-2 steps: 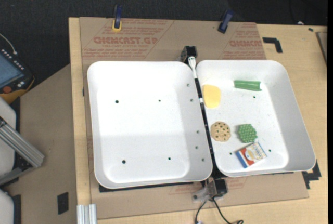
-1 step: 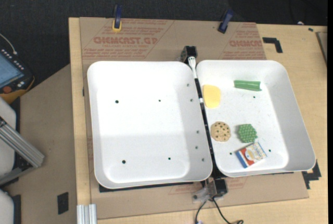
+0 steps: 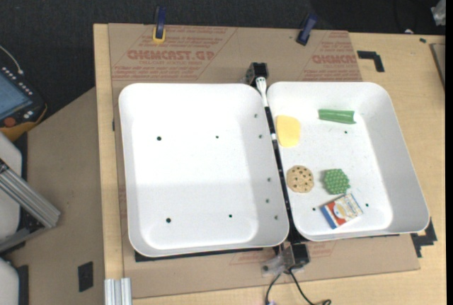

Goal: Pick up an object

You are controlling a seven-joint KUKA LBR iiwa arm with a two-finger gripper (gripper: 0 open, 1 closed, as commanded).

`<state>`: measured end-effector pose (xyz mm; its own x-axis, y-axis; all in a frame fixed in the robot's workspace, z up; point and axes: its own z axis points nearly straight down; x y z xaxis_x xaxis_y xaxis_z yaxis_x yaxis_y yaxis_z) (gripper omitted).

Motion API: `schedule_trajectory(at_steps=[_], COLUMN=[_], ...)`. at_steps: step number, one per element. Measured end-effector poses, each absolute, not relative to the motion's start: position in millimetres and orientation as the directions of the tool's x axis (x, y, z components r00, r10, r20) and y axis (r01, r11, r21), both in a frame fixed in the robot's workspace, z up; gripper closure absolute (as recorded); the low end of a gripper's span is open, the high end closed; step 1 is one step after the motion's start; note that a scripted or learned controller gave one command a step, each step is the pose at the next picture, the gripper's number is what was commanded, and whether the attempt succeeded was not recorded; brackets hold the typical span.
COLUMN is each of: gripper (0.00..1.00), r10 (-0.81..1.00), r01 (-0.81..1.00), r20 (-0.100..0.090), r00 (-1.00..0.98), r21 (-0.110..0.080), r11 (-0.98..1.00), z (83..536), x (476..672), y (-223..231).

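The claw: I am unable to tell whether it is wide, narrow or holding anything, so I am treating it as unknown.

In the camera view, I am looking down on two white bins. The left bin (image 3: 191,155) is lying beside the right bin (image 3: 396,119), which is holding all five candidates. A yellow piece (image 3: 287,131) is sitting against the inner wall. A green stick (image 3: 335,115) is lying near the far side. A round cookie (image 3: 300,178) is resting just beside a bumpy green piece (image 3: 336,180), and a small flat packet (image 3: 342,211) is lying near the front wall.

I am judging the risks as these. A descent on the yellow piece may be striking the wall between the bins. The cookie and packet are lying flat, so a closing grip may be skidding over them. With the cookie and its green neighbour so close together, a grab may be nudging one while missing the other.
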<state>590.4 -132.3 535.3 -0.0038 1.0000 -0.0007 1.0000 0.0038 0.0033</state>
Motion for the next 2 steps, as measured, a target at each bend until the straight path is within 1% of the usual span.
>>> schedule_trajectory(at_steps=[1, 2], gripper=[1.00, 1.00], r10=[1.000, 1.000], r01=[1.000, 1.000], r20=[0.000, -0.001], r00=[-0.006, -0.004], r21=[0.005, 0.005], r11=[0.006, 0.004], z=[535.2, 535.2], x=[605.1, 615.7], y=[-83.6, -53.7])
